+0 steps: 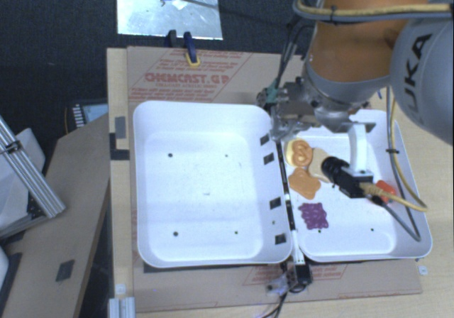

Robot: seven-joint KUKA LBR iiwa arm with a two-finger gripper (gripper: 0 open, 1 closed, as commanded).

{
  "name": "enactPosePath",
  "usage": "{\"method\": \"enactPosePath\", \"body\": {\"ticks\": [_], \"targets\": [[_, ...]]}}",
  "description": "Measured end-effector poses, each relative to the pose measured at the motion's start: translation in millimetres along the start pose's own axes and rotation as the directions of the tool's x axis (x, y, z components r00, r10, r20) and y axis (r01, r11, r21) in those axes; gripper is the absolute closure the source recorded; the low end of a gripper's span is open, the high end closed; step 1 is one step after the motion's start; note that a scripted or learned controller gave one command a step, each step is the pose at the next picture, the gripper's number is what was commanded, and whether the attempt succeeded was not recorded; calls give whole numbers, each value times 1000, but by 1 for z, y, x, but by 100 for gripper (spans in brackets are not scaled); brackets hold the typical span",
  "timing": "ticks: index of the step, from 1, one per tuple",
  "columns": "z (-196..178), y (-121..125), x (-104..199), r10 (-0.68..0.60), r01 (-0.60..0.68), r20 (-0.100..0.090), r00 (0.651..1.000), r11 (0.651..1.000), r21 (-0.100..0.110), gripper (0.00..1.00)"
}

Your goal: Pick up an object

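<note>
End effector point(287, 116) low over upper-left corner of right bin point(355, 233), centre-right of frame; released or clenched: cannot tell, wrist hides it. Orange pretzel point(300, 152), tan toast piece point(304, 183) and purple grape bunch point(313, 215) lie along that bin's left wall. Pretzel is nearest, so likely the target.

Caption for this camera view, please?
Robot arm hangs over the right bin, where a pretzel, a tan slice and purple grapes lie.

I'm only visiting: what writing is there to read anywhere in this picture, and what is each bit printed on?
"CHEMCAST": large red print on the brown board, at the back; the letters after it are too blurred to be sure of.
"UKA": dark letters running down the grey arm, with the start cut off.
Smaller red print on the board, back and front: too blurred to read.
</note>
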State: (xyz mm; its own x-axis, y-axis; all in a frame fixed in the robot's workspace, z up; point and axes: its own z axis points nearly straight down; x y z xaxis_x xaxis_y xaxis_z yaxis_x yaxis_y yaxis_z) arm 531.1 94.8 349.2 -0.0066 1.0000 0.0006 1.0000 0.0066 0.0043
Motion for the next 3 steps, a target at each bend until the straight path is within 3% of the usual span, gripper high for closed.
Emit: {"method": "enactPosePath", "body": {"ticks": [1,2,3], "targets": [[-71,-45,54,-2,2,-2,1000,1000,-1,100],[-187,-43,43,2,-2,-5,1000,1000,-11,100],[-185,22,74,-1,1,0,1000,1000,-1,100]]}}
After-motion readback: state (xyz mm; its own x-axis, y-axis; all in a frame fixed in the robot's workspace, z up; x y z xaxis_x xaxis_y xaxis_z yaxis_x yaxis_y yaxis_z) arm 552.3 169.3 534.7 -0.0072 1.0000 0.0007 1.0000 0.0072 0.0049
